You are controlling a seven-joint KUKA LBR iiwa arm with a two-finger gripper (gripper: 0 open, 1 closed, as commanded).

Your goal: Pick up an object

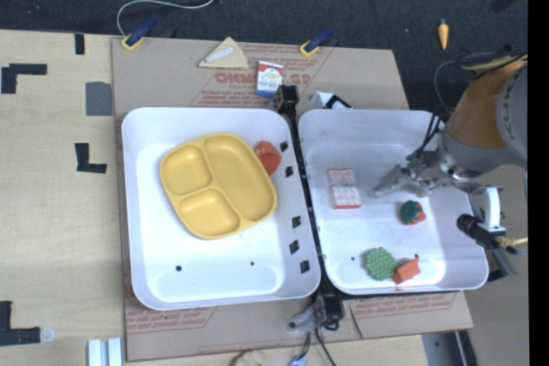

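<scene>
Camera view, near edge first: right bin (390, 283) carries a green bumpy piece (378, 261) touching an orange block (407, 270) by its front wall. Farther in, a small round toy, green and red (413, 213), sits alone on the bin floor. Just beyond it, the gripper (388, 183) is low over the bin, pointing left, toward a pink-and-white card (344, 188) lying flat mid-bin. Fingers spread apart, nothing between them.

Left bin (137, 184): yellow divided plate (218, 183), a red-orange piece (268, 156) touching its far-right rim. On the counter (51, 141) behind the bins, a small carton (269, 79) and a tan wedge (226, 54).

Step, as I read it: approach, no pick made yet. Nearest candidates are the round toy and the card, gripper between them. Next move likely calls for centring over one target, dropping to straddle it, then closing. The flat card looks hard to pinch; the round toy may roll.
</scene>
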